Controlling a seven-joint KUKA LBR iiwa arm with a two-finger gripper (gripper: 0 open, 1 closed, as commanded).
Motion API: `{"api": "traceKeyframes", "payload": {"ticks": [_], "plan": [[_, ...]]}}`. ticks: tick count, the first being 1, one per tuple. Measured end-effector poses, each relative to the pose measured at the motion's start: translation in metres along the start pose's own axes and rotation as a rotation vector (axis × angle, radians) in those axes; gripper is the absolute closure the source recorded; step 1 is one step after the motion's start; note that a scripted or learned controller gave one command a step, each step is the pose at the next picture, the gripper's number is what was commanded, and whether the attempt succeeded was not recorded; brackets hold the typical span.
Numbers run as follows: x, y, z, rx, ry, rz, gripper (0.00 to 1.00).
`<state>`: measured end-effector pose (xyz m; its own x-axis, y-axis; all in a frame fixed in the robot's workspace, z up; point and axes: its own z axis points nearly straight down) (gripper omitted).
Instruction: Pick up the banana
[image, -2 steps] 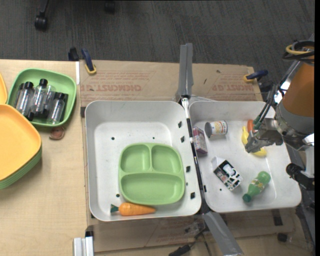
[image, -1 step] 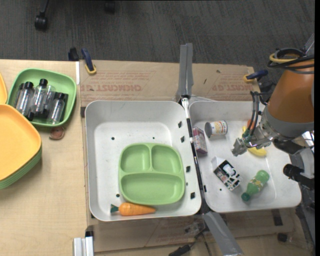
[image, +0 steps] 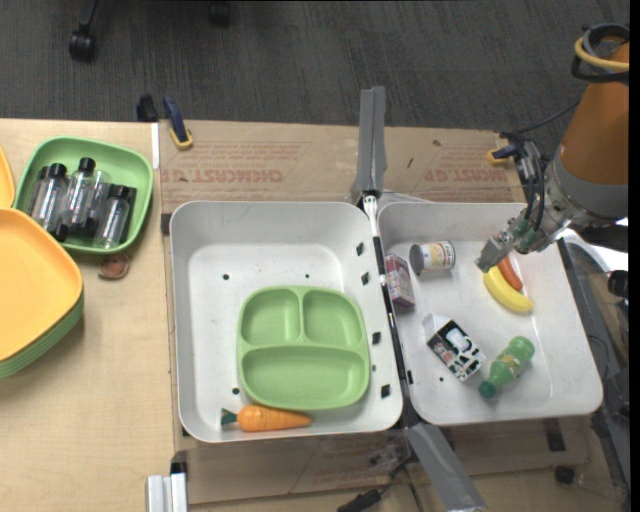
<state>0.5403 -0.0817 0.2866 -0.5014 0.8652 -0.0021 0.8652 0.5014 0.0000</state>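
Nearest you, a green bottle (image: 507, 366) lies in the right bin (image: 570, 390). Beyond it your banana (image: 507, 293) rests, end effector (image: 503, 252) just above it; you cannot tell its grip state.

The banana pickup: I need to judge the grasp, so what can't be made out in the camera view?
- Tool: blurred and small at the banana's upper end; whether it grips is unclear.
- Red item beside the banana: partly under the tool, identity unclear.
- Arm: cut off by the right edge.
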Motion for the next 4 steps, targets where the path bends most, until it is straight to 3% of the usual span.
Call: {"api": "traceKeyframes", "payload": {"ticks": [1,2,3,4], "plan": [[0.034,0.008,0.069,0.0,0.002,-0.31,1.0],[-0.004,-0.071,0.158,0.0,0.002,-0.211,1.0],[-0.017,0.037,0.095,-0.001,0.001,-0.146,1.0],[-0.047,0.11,0.006,-0.001,-0.001,-0.227,1.0]]}}
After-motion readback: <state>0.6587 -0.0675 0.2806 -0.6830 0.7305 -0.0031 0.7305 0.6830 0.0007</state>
